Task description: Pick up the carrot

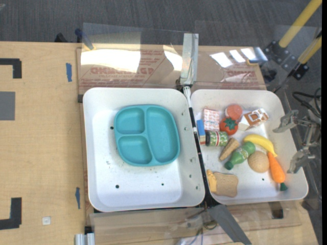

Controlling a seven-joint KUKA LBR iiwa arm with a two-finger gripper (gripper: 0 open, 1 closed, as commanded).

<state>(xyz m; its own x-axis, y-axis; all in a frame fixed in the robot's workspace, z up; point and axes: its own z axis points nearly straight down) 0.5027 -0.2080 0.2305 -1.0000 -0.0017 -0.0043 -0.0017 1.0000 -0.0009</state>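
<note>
The carrot (276, 170) lies against the right bin's (295, 190) right wall, green tip toward the near corner, crowded by a bread roll (258, 162) and banana (260, 141). The hand (299, 137) hangs just beyond that wall; its spread I cannot tell.

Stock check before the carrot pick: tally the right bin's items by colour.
Orange: 1, the carrot
Yellow: 1, the banana
Red: 2, tomato and disc
Green: 1, bottle
Tan or brown: 3, bread, bun, stick
Mixed-colour packs: 4
Total: 12
</note>
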